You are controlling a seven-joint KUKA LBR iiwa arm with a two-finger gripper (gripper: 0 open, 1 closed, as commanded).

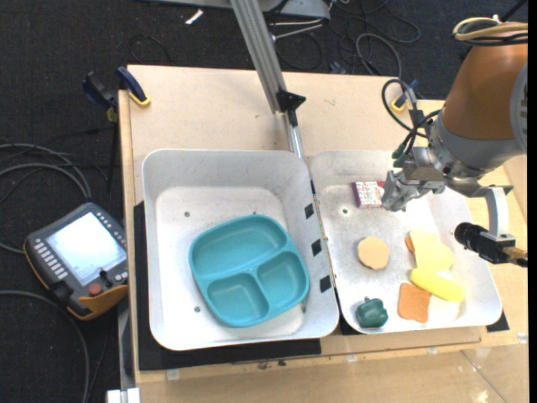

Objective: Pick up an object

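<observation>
At frame centre, wooden bench (210, 107) on dark carpet (50, 23), cables strewn; right bin (336, 225), upper part: gripper (394, 196) beside pink packet (367, 193), finger state indiscernible.

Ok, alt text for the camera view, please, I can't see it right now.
The gripper hangs low in the right bin beside a small packet, with toy food nearer the camera. The left bin holds a teal tray.

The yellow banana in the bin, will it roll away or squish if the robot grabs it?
The yellow banana looks like smooth toy plastic, so probably stiff and light, maybe slippery. Its curved shape would likely rock or spin rather than roll far. It lies against the orange piece, which might shift too.
</observation>
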